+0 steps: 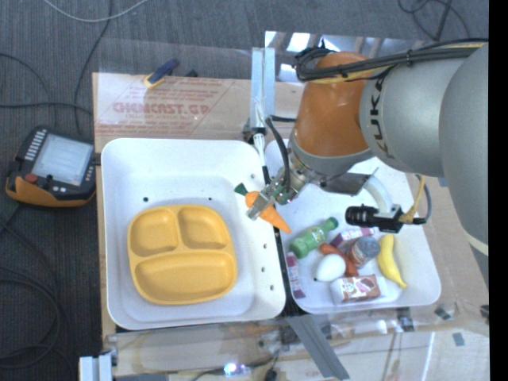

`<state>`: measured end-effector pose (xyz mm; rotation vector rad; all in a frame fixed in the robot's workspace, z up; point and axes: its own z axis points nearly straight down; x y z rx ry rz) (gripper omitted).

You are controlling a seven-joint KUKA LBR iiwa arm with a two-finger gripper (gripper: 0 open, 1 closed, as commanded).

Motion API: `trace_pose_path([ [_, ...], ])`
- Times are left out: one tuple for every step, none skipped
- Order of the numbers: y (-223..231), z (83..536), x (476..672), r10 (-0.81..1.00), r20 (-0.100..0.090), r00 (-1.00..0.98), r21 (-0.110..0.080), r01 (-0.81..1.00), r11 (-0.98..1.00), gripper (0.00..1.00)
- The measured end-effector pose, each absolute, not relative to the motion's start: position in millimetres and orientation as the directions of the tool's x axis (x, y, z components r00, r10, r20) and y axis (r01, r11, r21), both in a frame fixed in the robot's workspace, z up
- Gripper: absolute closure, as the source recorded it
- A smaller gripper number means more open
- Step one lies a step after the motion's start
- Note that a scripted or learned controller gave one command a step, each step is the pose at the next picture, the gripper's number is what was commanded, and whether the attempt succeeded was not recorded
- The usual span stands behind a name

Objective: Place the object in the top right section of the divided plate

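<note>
From my station I take the divided plate (182, 254) as my reference: it is yellow and sits in the left bin (119, 157), low and left of centre, with two small sections along its far edge and one long section along its near edge. All three sections look bare from here.

The gripper (267, 197) hangs up and to the right of the plate, over the ridge where the left bin meets the right bin (425, 288). Its fingers are pinched on the toy carrot (266, 211), which I see held between them: the green leafy end (241, 189) points toward the plate, the orange body slants down and away from it, across the ridge. The carrot sits just beyond the plate's top right section, apart from the plate.

Further right of the plate, in the right bin, I make out a green bottle (312, 239) lying nearest the carrot, then a white egg (330, 268), a small carton (355, 290) near the front wall, and a banana (390, 260) farthest from the plate. Some red and grey items cluster between the bottle and banana; I cannot tell what they are.

Well left of the plate, off the bench, a teach pendant (54, 167) rests on the floor.
</note>
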<state>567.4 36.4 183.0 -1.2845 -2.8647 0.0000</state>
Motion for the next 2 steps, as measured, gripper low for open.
trace_pose_path([
  [137.1, 181.3, 588.6, 0.665, 0.001, -0.747, -0.001, 0.665, 0.747, 1.00],
  [137.1, 181.3, 588.7, 0.666, 0.002, -0.746, 0.000, 0.666, 0.746, 0.00],
])
